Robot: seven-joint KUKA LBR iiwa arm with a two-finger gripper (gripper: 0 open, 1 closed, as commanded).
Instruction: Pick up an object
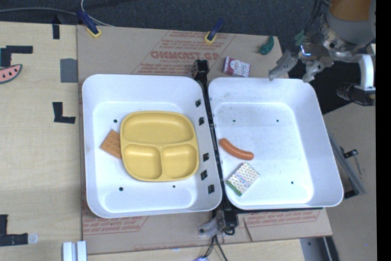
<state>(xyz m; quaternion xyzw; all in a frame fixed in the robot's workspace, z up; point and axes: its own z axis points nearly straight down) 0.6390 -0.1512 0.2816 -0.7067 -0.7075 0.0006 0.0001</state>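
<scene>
White plastic bins stand side by side, two in total: the left bin [98,192] and the right bin [317,192]. The gripper [295,69] hovers at the upper right of the frame, above the far rim of the right bin, with fingers spread apart and nothing between them. I judge the step is the approach. Next it must descend over one object. The right bin holds one sausage [236,149] and one packet [243,179]. The left holds one yellow tray [160,145] and one cracker [111,143].
</scene>
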